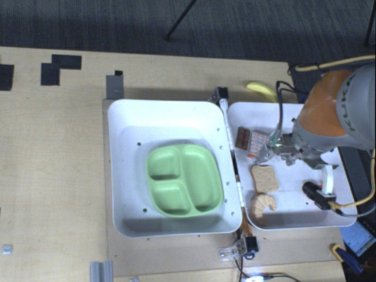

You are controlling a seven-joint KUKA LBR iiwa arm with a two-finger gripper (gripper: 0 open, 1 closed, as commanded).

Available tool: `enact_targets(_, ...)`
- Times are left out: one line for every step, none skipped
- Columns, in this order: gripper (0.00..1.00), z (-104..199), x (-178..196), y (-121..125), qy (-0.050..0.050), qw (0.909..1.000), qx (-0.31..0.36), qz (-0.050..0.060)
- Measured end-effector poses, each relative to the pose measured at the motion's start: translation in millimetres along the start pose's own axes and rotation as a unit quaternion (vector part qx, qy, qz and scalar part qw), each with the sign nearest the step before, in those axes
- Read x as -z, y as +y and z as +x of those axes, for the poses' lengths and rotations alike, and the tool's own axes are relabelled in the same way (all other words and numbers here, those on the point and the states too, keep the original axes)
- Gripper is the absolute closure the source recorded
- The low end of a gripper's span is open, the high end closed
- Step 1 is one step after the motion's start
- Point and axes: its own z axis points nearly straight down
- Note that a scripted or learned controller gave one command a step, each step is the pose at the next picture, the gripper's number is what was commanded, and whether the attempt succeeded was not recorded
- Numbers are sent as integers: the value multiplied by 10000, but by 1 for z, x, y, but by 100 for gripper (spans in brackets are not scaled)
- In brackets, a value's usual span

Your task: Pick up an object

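Over the right bin (294, 219) the gripper (271, 147) hangs low, just right of a brown packet (243, 138) and just beyond a bread slice (265, 178); whether it is open or closed I cannot tell. Nearer lies a croissant (263, 203). From the right the arm (329, 113) reaches in, bent downward.

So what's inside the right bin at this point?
In the right bin: a brown packet, a slice of bread and a bread roll. The arm covers the bin's far right part, so anything under it is hidden.
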Motion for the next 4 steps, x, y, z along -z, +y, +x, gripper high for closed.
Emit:
enact_targets(0,20,-23,-63,-13,10000,-32,45)
enact_targets(100,20,-12,-61,-15,10000,-30,23)
enact_targets(100,97,84,-42,2,10000,-9,71)
enact_targets(100,143,100,-59,2,10000,-5,81)
